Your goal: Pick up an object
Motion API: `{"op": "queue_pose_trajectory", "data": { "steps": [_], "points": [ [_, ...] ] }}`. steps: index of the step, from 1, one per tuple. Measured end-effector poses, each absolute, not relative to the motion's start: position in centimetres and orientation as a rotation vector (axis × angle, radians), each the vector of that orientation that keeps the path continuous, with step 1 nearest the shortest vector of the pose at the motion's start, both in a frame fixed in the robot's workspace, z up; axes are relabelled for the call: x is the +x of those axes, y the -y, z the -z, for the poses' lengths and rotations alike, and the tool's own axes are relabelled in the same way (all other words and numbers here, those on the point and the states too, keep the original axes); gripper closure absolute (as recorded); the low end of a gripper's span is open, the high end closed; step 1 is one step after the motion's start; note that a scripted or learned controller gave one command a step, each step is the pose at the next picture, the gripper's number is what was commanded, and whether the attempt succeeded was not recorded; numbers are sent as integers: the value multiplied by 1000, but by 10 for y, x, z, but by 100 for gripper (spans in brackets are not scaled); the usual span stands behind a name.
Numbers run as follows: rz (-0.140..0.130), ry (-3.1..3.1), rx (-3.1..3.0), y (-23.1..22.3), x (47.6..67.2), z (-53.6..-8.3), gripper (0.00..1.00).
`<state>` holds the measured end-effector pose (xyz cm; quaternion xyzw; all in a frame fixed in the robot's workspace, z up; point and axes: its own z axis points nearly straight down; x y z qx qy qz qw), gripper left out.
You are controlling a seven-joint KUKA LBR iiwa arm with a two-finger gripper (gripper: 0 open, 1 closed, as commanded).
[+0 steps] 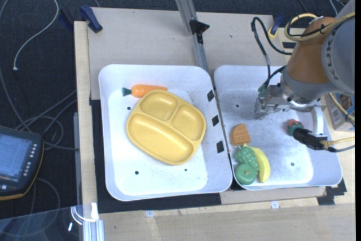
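My gripper (263, 108) hangs low over the upper middle of the right bin (225, 87), on the grey arm with its orange band. Nothing shows between its tips. Below and left of it, a brown cracker-like piece (241, 134) lies on the bin floor, apart from the gripper. Near the front left corner sit a bunch of green grapes (245, 153), a yellow banana (261, 163) and a round green fruit (245, 174), all touching. A small red and green thing (293, 123) lies just right of the gripper, partly hidden by the wrist.
The left bin (113, 178) holds a yellow divided plate (166, 126) and an orange carrot (148, 89) behind it. A metal pole (186, 3) slants up from between the bins. Cables run along the bench at the right.
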<state>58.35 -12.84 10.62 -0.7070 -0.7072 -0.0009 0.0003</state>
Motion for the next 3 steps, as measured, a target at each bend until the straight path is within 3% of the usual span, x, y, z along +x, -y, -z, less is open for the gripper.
{"op": "queue_pose_trajectory", "data": {
  "steps": [3],
  "points": [
    [7,2229,-2225,138,600,-258,100]
  ]
}}
